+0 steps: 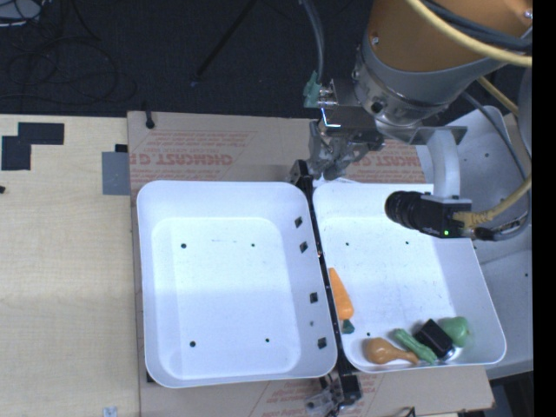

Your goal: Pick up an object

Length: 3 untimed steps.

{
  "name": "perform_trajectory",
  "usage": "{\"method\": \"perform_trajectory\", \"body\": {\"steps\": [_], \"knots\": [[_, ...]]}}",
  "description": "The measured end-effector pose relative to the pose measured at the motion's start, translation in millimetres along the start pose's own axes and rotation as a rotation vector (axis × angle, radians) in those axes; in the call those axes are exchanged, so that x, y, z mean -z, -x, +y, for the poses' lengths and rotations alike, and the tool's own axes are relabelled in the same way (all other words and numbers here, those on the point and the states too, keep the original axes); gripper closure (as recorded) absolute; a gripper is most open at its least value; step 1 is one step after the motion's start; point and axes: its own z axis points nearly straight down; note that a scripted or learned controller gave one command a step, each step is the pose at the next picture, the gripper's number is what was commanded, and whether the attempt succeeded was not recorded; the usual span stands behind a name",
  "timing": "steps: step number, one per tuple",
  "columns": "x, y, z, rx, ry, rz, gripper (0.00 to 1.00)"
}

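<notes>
Your tool (334, 159) hung over the right bin's (486, 294) far rim; I cannot tell its state. The carrot (340, 294) lay well apart, by the near-left wall.

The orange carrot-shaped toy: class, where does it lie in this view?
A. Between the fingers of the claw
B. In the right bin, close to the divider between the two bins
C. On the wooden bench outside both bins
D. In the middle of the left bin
B. The orange carrot-shaped toy lies on the floor of the right bin, close beside the divider shared with the left bin.
</notes>
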Motion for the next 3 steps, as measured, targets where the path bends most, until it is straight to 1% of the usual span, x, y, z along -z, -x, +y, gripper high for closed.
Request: {"method": "perform_trajectory", "body": {"steps": [1, 2, 3], "knots": [[-122, -16, 21, -0.003, -0.025, -0.009, 1.00], [-141, -34, 47, 0.000, -0.017, -0.006, 1.00], [-138, -95, 30, 0.002, -0.016, -0.004, 1.00]]}}
